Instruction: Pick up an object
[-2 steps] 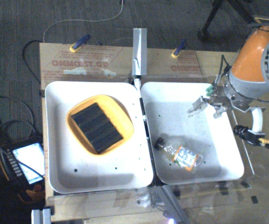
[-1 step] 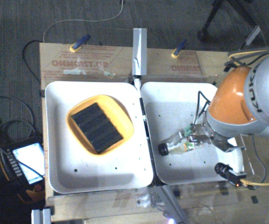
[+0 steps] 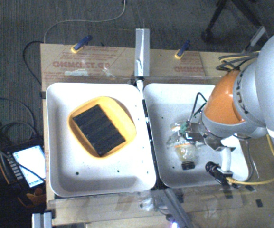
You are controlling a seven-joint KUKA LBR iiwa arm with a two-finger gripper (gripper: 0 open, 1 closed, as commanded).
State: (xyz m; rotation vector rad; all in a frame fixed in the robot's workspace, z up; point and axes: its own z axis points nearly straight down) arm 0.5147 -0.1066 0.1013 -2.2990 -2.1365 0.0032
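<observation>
Camera view, from above: two shallow white bins sit side by side on the surface. The left white bin (image 3: 56,141) holds a yellow rounded dish with a dark ribbed rectangular insert (image 3: 101,126), lying near its centre. In the right white bin (image 3: 165,103), a crumpled clear plastic item with a black cap (image 3: 184,148) lies toward the middle. The grey arm with orange band (image 3: 227,103) reaches down just beside it; the gripper (image 3: 193,133) appears to touch the plastic, though whether the jaws are open or closed cannot be told.

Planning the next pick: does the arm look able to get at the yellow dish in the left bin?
Probably yes: the yellow dish lies open in the left bin with nothing over it, though the gripper is over the right bin.
</observation>
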